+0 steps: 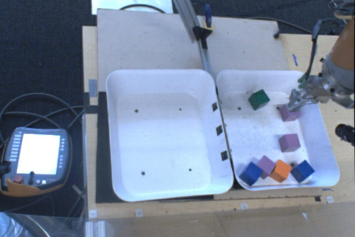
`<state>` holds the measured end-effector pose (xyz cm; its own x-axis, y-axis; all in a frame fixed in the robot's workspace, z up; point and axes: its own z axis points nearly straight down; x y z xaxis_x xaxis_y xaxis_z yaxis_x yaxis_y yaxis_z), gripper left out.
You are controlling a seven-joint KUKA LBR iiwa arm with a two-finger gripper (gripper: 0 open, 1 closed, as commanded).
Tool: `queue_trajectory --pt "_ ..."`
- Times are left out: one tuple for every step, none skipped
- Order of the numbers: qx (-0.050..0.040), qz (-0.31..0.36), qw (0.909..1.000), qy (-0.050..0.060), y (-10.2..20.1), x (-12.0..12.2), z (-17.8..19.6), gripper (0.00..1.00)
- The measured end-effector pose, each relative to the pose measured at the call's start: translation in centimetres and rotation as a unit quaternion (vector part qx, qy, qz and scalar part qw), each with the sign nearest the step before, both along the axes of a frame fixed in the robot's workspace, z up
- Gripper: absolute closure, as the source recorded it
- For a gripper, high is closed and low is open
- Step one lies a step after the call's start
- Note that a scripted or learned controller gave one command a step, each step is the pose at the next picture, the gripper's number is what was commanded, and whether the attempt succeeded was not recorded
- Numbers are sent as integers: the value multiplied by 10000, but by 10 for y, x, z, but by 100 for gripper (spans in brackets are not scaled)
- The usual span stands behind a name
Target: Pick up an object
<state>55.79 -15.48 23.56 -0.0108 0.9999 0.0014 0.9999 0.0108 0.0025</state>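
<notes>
The table (244,44) holds two white bins, and the right bin (324,136) has the blocks in it — the gripper (294,101) is low over a purple block (288,114) near the far right side. I cannot tell if the fingers are open or closed. The block could slip out or get pushed to the wall — the fingers look off to one edge of it.

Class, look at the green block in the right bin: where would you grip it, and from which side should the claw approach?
Grip the green block across two opposite flat side faces, coming straight down from above. It stands alone on the right bin floor with free space all round, so fingers probably fit on either side. It sits turned relative to the bin walls, so the claw would likely need rotating to match its faces.
</notes>
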Motion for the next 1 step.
queue_trajectory --pt "3 5 10000 0 60 14 3 100"
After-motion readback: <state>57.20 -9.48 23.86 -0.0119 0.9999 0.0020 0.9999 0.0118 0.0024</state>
